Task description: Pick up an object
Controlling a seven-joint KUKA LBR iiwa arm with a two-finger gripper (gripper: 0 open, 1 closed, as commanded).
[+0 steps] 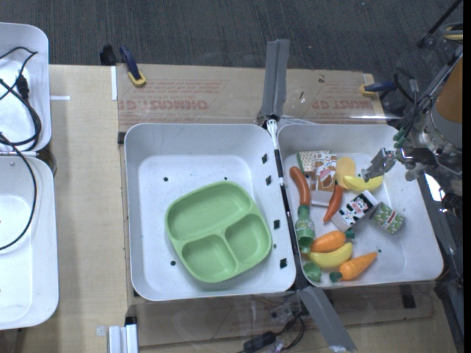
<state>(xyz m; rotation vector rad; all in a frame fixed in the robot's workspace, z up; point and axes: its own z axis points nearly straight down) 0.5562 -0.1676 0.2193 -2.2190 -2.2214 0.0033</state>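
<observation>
A pale wooden desk [81,197] carried two shallow white bins side by side. The left bin [147,153] held a green divided plate [217,231] with three compartments, lying slightly askew near its middle. The right bin [419,256] held a crowd of toy foods toward its left half: a printed snack box [316,169] at the top, a red sausage [300,186] just left of it, a red chili [333,202] leaning below the box, a black-and-white milk carton [355,210], a green bottle [305,228], an orange carrot [329,240] touching a yellow banana [331,256], a second carrot [358,265] at the lower edge, and a small green packet [388,219] apart to the right. The grey arm [441,134] reached in from the right, its tool [377,166] hanging just above a yellow banana piece [363,182] near the bin's upper middle. Whether the tool was spread or pressed together could not be told at that angle.
</observation>
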